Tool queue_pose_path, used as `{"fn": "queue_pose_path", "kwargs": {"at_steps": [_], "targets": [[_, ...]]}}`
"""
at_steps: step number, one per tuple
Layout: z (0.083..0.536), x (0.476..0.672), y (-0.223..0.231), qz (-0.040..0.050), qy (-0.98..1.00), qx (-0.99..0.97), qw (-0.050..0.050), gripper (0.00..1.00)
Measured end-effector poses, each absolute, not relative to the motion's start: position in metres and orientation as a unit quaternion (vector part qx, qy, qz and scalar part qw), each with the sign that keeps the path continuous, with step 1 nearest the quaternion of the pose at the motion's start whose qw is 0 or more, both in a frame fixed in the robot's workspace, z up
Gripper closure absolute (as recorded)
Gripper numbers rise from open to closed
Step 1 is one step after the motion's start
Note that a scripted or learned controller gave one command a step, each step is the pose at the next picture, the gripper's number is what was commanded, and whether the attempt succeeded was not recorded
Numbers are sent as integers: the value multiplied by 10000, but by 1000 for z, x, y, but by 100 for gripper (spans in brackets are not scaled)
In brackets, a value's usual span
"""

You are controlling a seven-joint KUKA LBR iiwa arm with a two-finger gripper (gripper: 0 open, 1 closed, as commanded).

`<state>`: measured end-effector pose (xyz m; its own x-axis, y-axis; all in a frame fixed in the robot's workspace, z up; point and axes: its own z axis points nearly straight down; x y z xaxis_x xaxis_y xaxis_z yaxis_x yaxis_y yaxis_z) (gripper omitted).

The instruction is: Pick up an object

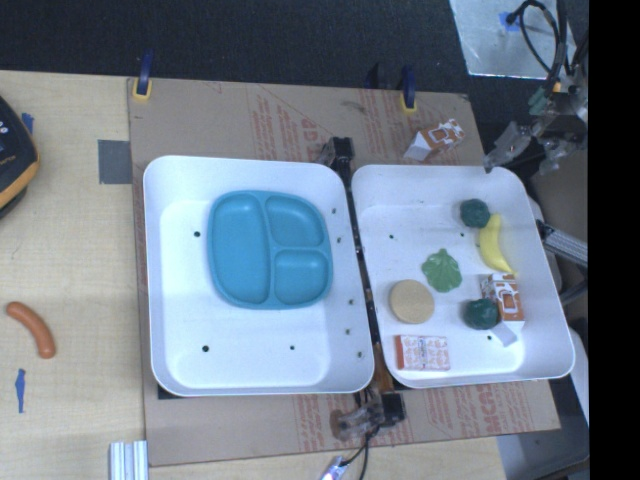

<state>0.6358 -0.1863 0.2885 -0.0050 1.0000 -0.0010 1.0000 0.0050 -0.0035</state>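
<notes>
Brown cardboard (300,118) is covering the pale wooden bench (70,258), clipped along its far edge, and two white bins are sitting on it side by side under a dark floor at the top. I am looking down on the left bin (180,353), which is holding a blue divided plate (270,248) near its middle. The right bin (540,358) is carrying the loose things I could pick: a yellow banana (493,243) lying near the far right wall, a dark green ball (474,211) just above it, a second dark green lump (481,313) lower down touching a small orange and white carton (505,298), a leafy green piece (441,270) near the centre, a round tan cookie (411,301) just below it, and a flat red and white packet (421,352) near the front rim. Nothing is lying on top of these pieces; they are sitting mostly apart. Outside the bins a small carton (436,138) is resting on the cardboard, and a sausage (32,328) is lying on the bare wood at far left. My gripper (520,143) is hanging at the upper right, beyond the right bin's far corner and well apart from everything in it; whether it is open or shut I cannot tell.
</notes>
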Motion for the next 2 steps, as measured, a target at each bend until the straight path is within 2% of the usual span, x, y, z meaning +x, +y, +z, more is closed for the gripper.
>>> {"fn": "queue_pose_path", "kwargs": {"at_steps": [1,2], "targets": [[118,655,-211,24,-7089,-7053,25,0],[91,605,-194,20,-7085,-7057,15,0]]}}
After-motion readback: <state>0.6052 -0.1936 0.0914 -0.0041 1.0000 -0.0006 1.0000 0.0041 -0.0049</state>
